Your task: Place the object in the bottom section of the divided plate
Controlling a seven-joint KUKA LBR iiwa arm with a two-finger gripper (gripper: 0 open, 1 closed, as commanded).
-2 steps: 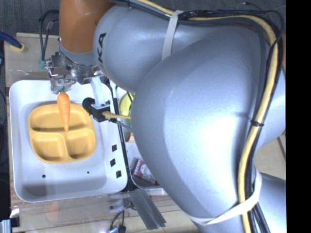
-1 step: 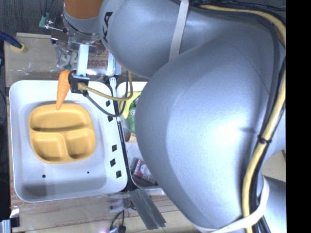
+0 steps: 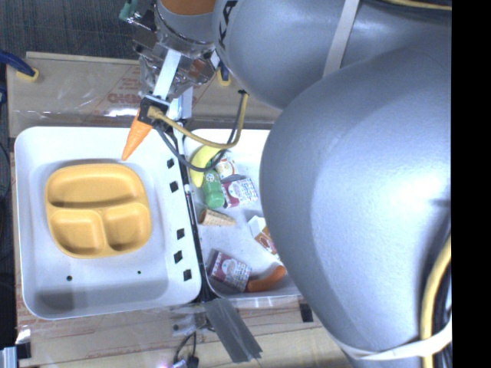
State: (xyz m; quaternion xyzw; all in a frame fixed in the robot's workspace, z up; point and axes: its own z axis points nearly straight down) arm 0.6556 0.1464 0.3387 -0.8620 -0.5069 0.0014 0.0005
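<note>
Evidently the gripper (image 3: 147, 116) is pinching the broad end of the toy carrot (image 3: 136, 138), which hangs tip-down over the left bin (image 3: 31, 282) just beyond the yellow divided plate (image 3: 97, 208), presumably so it can be carried to the plate's bottom section.

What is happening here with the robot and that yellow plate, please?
The grey arm reaches in over the bins, and its gripper holds an orange carrot by the thick end, tip pointing down. The carrot hangs above the left bin, just past the upper right corner of the yellow divided plate. It is not yet on the plate. Other toy foods lie in the right bin.
</note>
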